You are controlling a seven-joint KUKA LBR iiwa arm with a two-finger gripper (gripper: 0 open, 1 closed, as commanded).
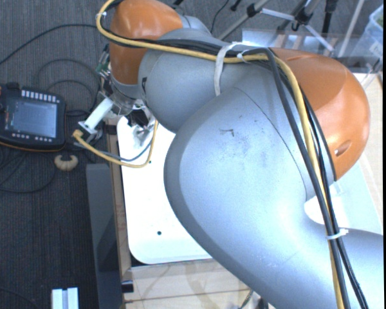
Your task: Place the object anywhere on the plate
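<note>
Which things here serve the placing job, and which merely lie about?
Job: claw, hanging over the white bin; the arm hides most of the bin.
Lying about: handheld controller, tape roll and cables on the dark floor.

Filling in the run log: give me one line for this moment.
arm: reaching across white bin | claw: over bin's far end, state unclear | plate: hidden | object: hidden

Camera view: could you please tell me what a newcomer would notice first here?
The big grey arm with orange joints covers the middle and right, hiding much of the white bin. Its gripper hangs over the bin's top left corner. A handheld control screen lies on the dark floor at left.
</note>
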